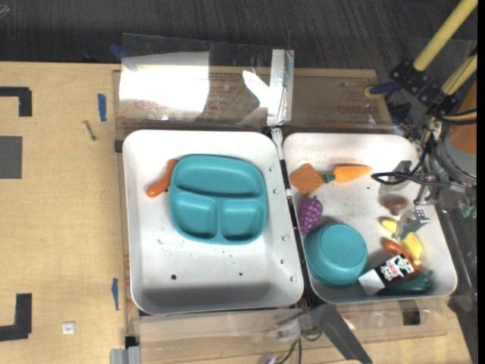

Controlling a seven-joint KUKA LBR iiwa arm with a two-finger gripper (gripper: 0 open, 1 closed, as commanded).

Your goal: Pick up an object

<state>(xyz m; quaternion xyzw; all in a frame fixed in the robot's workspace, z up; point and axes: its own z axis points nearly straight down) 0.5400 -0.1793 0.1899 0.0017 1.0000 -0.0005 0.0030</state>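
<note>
Down at the front of the right bin (447, 275) sits one black-and-white carton (392, 269), with one teal bowl (337, 253) just beside it. One purple grape bunch (309, 212), one carrot (350, 174), one orange wedge (306, 179) and one banana (407, 241) share that bin. Gripper (413, 220) hovers over the banana, pincer state impossible to tell. Left bin (144, 264): one teal divided plate (218, 197), one small orange piece (158, 185) touching its edge.

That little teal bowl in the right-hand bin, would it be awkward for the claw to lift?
Probably somewhat. The teal bowl looks like smooth, stiff plastic, so fingers may slip on its rounded wall. It seems light, and a nudge would likely slide it. The purple grapes and a small carton crowd it, leaving little room.
</note>
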